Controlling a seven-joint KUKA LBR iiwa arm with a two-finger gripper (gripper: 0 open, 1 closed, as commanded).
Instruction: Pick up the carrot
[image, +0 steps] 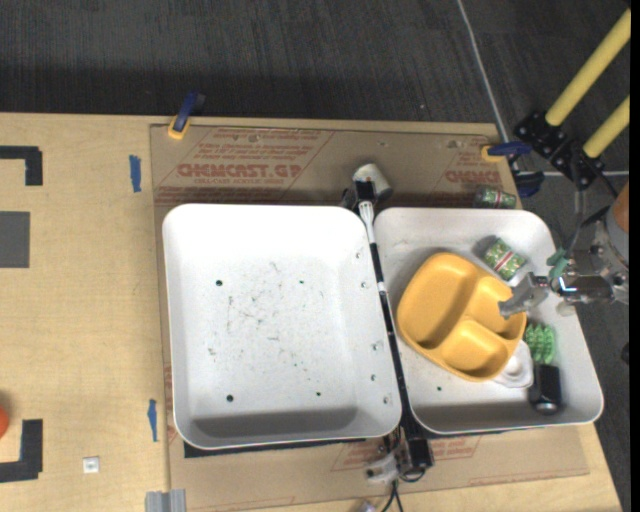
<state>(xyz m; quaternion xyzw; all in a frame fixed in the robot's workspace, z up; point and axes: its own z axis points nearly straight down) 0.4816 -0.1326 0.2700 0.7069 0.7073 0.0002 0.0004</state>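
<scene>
Roughly, gripper (522, 296) over right bin (430, 235), at yellow bowl (455, 318) right rim, grip state unclear, carrot not identifiable, green can (503, 257) and green item (541, 342) beside bowl, left bin (190, 300).

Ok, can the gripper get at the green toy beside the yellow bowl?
Probably yes: the green toy lies uncovered in the right bin, close to the gripper, though it sits squeezed between the yellow bowl and the bin wall.
</scene>
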